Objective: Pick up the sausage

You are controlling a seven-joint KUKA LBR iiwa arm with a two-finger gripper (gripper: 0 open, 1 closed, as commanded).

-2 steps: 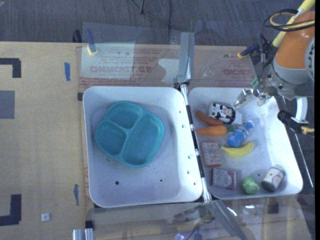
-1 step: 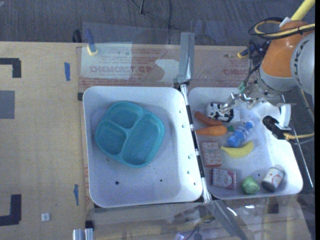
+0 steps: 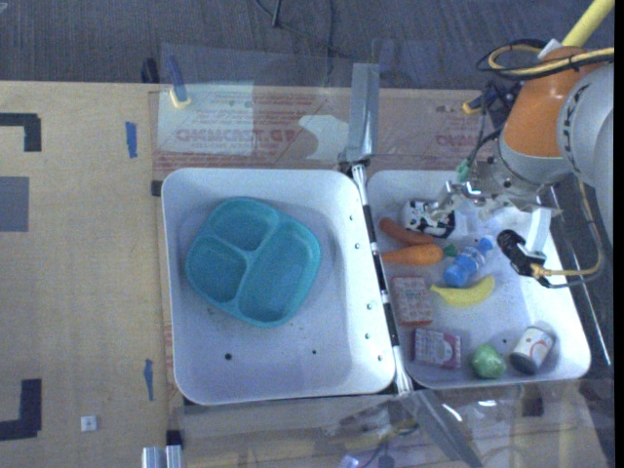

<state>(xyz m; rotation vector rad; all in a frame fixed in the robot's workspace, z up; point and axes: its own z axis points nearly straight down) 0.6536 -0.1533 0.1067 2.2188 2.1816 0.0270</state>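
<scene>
Sausage first: the reddish-brown, finger-shaped sausage (image 3: 398, 230) lies on the floor of the right shallow white plastic bin (image 3: 570, 325), near its left wall, just above an orange carrot (image 3: 413, 255) and touching a black-and-white cow toy (image 3: 430, 219). The grey arm's hand (image 3: 466, 195) hovers over the bin's upper part, to the right of the sausage; whether it is open or closed I cannot tell, and nothing shows gripped in it. I judge this the approach step, the pick not yet made. The next move calls for shifting left and lowering over the sausage without catching the cow or carrot.

Counted: two white bins, one teal divided plate (image 3: 253, 259) in the left bin, one sausage, one carrot, one yellow banana (image 3: 464, 293), one green ball (image 3: 487, 362).
</scene>
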